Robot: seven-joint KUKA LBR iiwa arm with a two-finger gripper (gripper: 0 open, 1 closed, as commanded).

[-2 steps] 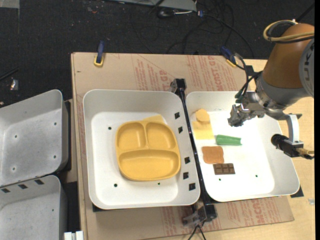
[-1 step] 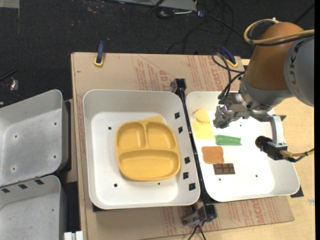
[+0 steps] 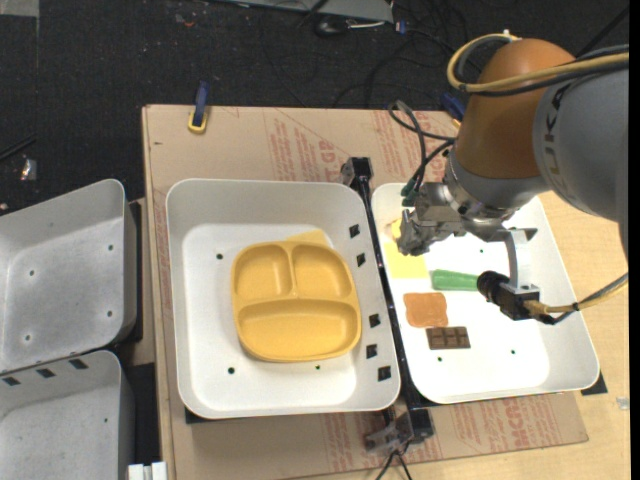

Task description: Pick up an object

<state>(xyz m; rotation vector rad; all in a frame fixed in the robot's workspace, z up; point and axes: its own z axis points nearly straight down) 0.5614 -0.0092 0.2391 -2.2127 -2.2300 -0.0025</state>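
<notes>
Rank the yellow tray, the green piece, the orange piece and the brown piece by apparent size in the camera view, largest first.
1. Yellow tray, by far the largest.
2. Orange piece and green piece: look alike in size, the green longer and narrower, so unranked.
3. Brown piece, slightly smaller.

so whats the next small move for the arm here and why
Probably lower straight onto the yellow piece: the gripper sits over it at the right bin's left edge, and nothing shows between its fingers. The green block lies just beside.
</notes>
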